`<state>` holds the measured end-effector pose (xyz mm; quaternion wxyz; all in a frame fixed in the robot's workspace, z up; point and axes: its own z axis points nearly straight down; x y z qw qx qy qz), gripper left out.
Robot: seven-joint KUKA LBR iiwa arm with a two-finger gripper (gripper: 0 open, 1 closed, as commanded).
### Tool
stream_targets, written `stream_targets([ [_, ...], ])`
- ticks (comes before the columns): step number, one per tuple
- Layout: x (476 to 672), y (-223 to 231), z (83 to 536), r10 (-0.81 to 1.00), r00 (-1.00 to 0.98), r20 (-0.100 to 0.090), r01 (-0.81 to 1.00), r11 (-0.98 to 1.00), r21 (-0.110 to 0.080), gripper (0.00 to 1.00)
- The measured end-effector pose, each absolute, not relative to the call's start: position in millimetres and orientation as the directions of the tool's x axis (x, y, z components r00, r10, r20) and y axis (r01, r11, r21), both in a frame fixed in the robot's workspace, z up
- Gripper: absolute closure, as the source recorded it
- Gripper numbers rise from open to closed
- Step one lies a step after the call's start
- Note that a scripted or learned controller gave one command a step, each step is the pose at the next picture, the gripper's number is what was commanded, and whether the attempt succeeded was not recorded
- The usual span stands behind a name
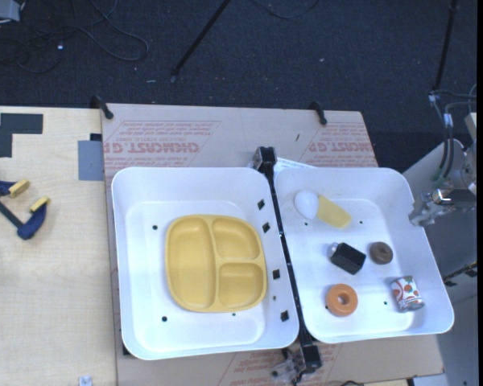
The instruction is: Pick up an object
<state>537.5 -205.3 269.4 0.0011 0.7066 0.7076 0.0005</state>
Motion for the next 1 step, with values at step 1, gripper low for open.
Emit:
stream_targets([
  [1,551.2,-149.3,270.6,1.0,-0.004,0.001,1.0,0.004,-0.001,1.0],
])
